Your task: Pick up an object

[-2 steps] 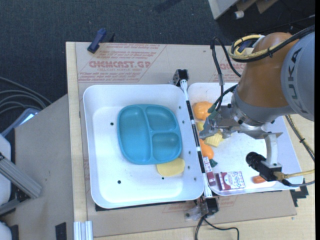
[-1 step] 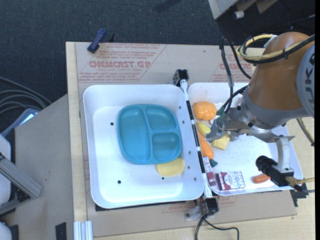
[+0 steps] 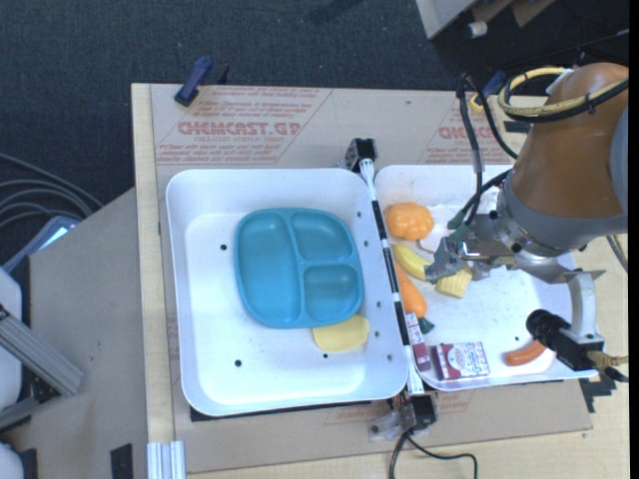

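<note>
Gripper (image 3: pixel 446 264) hovered low in right bin (image 3: pixel 499 183), just beside pale yellow chunk (image 3: pixel 454 285) and banana (image 3: pixel 410 261); reach step judged underway. Fingers' state: cannot tell. Next move judged: drop squarely, close on chunk.

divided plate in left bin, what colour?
Teal blue divided plate, clearest in the camera view.

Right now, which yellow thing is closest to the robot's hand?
The small yellow chunk in the right bin, right beside the hand. The banana lies a little farther left, and the yellow piece by the blue plate is farthest.
</note>
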`<state>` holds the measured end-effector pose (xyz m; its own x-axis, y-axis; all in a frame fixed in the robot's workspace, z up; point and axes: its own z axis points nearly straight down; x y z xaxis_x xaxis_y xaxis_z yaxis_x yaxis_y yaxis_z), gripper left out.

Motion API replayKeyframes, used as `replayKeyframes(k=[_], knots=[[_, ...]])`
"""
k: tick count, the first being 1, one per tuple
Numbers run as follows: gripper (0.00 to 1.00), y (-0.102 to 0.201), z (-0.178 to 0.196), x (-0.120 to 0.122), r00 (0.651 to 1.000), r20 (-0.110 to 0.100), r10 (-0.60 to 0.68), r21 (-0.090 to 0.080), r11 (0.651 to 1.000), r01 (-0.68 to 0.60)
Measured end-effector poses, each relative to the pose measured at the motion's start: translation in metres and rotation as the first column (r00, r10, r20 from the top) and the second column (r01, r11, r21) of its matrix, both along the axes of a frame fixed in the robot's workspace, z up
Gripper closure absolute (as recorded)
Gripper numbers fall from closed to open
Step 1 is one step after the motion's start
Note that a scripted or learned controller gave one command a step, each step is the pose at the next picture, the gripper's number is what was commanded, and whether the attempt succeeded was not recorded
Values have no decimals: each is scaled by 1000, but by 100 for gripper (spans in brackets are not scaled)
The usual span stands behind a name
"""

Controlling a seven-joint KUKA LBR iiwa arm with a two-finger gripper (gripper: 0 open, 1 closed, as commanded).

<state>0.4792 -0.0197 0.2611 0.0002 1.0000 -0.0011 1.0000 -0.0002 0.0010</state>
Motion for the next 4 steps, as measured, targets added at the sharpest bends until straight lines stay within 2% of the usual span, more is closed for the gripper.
replayKeyframes(k=[1,3,4], knots=[[100,42,-14,0,1000,-5,1,2,1000,-1],[100,44,6,0,1000,1,1,1,1000,-1],[100,35,7,0,1000,0,0,0,1000,0]])
